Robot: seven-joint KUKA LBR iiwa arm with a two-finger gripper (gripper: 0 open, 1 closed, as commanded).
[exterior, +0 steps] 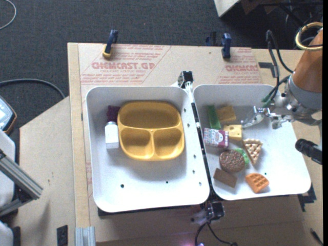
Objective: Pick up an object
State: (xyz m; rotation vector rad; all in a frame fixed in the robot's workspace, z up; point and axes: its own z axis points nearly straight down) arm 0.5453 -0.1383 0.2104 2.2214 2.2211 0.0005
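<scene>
In the left bin (102,188) a small white bottle (111,135) stands against the left side of a yellow divided tray (151,129). The right bin (287,181) holds a green stick (212,117), a pink carton (215,137), a cheese wedge (234,132), a brown cookie (232,160), a pizza slice (252,149) and a waffle (257,182). The gripper (256,117) hangs over that bin's upper right, above the cheese and pizza, its fingers spread apart with nothing between them.

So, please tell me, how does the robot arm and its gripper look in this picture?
The arm is grey, with a rounded orange band above the wrist. Black cables run beside it, and one yellowish ring loops near the top. The gripper is small, made of silvery metal with thin fingers, with a little green spot near its base.
</scene>
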